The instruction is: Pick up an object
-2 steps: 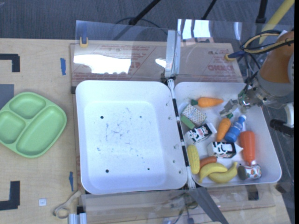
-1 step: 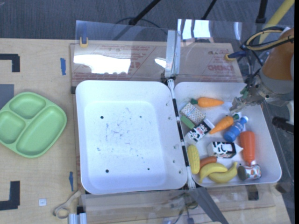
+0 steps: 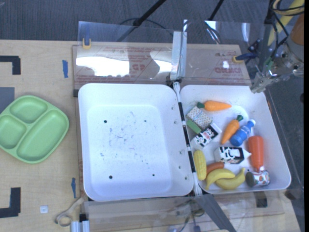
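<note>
Toys heaped in right bin (image 3: 277, 144): carrots (image 3: 217, 106), blue bottle (image 3: 241, 133), bananas (image 3: 225, 179), corn (image 3: 199, 164)

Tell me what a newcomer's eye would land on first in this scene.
First the heap of bright toy food in the right bin: carrots, a blue bottle, a red bottle, bananas and corn. Next the green divided plate on the bench at far left, beside the left bin. The gripper hangs over the right bin's far right corner.
</note>
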Controlling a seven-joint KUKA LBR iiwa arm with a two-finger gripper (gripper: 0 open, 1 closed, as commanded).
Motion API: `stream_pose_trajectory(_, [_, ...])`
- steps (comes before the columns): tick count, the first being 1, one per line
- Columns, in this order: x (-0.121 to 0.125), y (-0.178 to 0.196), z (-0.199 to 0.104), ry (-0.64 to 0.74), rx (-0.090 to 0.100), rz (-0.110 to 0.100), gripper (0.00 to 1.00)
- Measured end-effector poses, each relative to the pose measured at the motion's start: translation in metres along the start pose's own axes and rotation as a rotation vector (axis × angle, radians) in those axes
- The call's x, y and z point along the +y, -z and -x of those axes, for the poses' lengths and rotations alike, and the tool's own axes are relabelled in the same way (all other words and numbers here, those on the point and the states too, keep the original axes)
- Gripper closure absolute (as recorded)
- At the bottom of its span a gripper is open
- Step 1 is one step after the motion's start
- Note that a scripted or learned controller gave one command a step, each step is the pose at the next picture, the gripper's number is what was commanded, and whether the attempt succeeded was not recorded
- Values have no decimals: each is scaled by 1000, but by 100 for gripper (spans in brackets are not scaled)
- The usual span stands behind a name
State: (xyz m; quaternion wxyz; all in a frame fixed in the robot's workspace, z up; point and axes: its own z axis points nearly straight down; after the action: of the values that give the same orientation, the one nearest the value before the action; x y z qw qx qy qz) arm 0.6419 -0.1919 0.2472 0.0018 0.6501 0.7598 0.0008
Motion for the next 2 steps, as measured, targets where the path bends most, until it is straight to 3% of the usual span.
stream_pose_trajectory(1, [30, -27, -25, -316, 0, -1, 100])
stream_pose_trajectory(2, [28, -85, -20, -994, 0, -8, 100])
